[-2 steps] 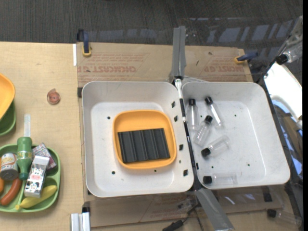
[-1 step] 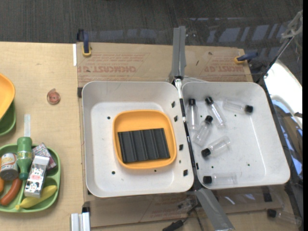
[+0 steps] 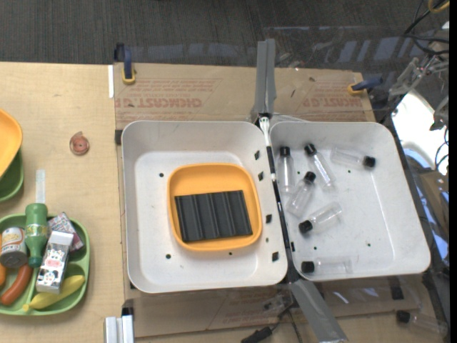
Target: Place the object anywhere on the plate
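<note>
so starting at the bottom of the frame: the right bin has a bunch of small clear vials with black caps lying loose on its floor. one vial sits right at the bottom edge, another vial lies tilted just above it, and three more crowd the bin's upper left next to the divider, with a last vial off toward the top. they're all on their sides and pointing every which way, looks like they were just tipped in as a pick pile, so any of them could be the object to move.

the left bin holds the yellow plate roughly in its middle, flat, with a dark ribbed insert sitting in it. plate's well apart from the vials, across the divider, so my guess is nothing has been placed yet.

the arm and gripper, can't tell anything about the pose or whether the fingers are apart or together. i'd say the task is at its very start: a vial needs picking from the right bin first.
</note>
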